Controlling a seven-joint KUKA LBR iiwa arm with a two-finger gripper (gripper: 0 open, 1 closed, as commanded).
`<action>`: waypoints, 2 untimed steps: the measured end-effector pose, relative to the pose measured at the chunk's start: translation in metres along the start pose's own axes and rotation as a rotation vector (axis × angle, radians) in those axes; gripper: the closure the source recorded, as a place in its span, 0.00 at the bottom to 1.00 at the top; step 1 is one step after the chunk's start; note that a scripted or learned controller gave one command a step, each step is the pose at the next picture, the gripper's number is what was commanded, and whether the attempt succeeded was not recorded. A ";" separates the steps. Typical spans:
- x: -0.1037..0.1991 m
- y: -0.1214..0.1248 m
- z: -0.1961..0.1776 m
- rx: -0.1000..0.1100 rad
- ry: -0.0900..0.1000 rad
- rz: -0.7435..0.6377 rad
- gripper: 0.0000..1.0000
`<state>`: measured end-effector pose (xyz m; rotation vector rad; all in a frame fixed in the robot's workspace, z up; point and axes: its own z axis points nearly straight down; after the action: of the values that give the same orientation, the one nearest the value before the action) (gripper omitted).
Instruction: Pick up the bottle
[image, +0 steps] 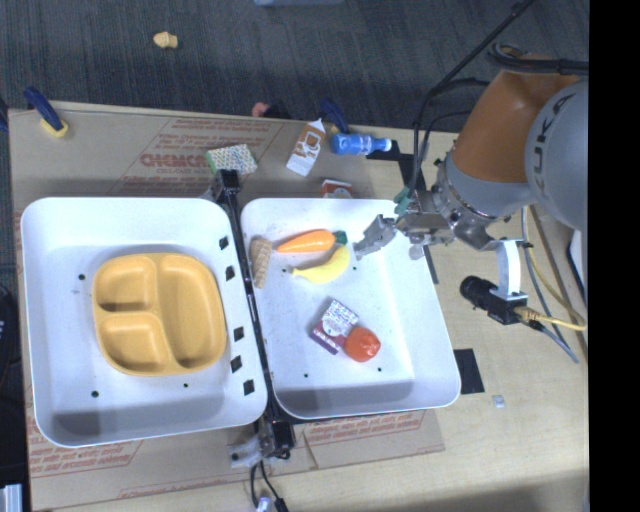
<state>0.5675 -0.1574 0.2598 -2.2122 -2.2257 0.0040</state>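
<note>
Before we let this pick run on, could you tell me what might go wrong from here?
1. The gripper sits over the right bin beside the carrot and banana, so it may take one of those.
2. The blue bottle lies outside the bin, on the bench by a small carton, which a reach might knock.
</note>
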 end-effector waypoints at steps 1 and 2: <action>0.000 0.000 -0.010 0.002 0.000 -0.005 1.00; 0.035 -0.036 0.054 0.001 0.000 -0.094 1.00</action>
<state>0.5312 -0.1227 0.2058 -2.1054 -2.3267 0.0050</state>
